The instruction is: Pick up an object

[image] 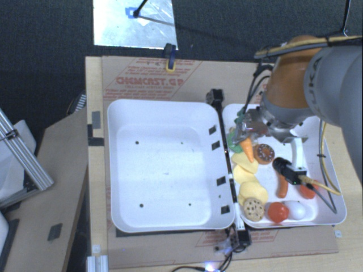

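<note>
My gripper (244, 131) is low over the back left part of the right bin (323, 215), just above an orange carrot (247, 148). A brown round chocolate-topped piece (264, 153) lies right of the carrot. Toward the front there are yellow pieces (244, 164) (253, 192), a speckled cookie (253, 210), a red tomato (277, 211), a white egg (296, 211), an orange sausage (282, 186) and a small red piece (307, 192). The arm's body hides the bin's back right part.
The left bin (130, 123) stands beside the right one, with a black divider (224, 152) between them. Both rest on a cardboard sheet (147, 81). A blue and yellow clamp (169, 57) sits at the bench's back edge.
</note>
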Robot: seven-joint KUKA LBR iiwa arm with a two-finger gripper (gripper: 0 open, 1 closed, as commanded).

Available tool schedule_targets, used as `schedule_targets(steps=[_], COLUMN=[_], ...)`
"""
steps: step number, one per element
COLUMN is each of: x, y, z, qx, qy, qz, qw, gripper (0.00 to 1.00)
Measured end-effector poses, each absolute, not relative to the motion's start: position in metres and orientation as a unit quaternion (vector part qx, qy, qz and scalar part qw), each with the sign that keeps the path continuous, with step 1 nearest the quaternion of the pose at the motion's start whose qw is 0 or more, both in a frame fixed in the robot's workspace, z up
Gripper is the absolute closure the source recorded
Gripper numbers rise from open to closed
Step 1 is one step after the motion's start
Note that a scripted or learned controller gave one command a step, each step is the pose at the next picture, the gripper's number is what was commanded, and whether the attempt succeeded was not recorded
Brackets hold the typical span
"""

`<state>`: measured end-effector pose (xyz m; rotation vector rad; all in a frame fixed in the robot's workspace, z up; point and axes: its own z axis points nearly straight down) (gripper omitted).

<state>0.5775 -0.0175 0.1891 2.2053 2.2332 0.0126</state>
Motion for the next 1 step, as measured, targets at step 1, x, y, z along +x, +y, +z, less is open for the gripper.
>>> schedule_targets(steps=[1], x=[0.6172], y=[0.0316], z=[0.2278], qx=[0.704], qy=[0.710], qz=[0.0031], qw=[0.002], gripper=[1.00])
